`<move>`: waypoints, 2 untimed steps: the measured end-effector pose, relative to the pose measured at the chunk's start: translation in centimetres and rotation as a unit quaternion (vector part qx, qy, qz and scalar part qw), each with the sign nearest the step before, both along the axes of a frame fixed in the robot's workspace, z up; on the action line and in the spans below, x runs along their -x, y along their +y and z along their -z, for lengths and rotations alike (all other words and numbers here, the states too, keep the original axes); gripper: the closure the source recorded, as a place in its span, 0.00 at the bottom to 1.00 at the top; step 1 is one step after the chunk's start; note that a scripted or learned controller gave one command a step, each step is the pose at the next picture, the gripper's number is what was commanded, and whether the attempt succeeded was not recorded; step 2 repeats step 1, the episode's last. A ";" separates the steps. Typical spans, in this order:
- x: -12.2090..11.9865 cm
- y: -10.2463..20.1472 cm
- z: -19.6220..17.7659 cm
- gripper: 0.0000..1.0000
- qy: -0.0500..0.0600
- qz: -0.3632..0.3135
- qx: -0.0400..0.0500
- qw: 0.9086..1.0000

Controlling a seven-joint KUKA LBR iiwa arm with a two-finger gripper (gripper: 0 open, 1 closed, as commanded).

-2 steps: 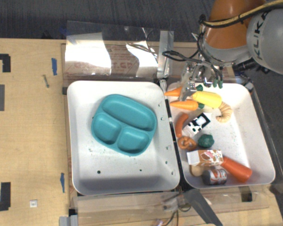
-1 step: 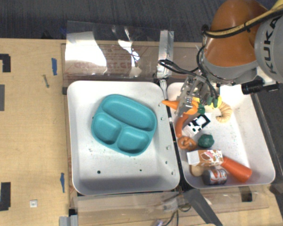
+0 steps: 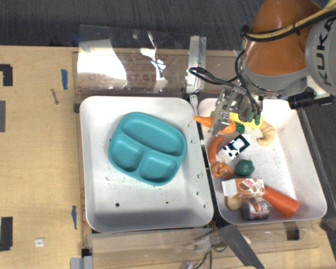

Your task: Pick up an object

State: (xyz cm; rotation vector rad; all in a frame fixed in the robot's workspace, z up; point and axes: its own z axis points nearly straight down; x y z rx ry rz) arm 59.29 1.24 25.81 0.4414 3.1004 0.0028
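Arm [image 3: 319,43]: you can see a fat grey tube with big dark letters "KU" on its side.
Band [image 3: 283,32]: a round, shiny orange part sits on the arm, like half a ball.
Cables [image 3: 291,27]: a yellow cable and thin black ones run across the orange part.
Wires [image 3: 210,76]: more thin black wires loop out on the left.
Gripper [image 3: 234,112]: it is small and silver-grey metal, with little yellow and green bits on it.
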 end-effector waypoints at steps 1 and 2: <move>3.2 1.7 4.0 1.00 0.004 0.036 -0.001 0.999; 3.2 1.7 4.0 1.00 0.004 0.036 -0.001 0.999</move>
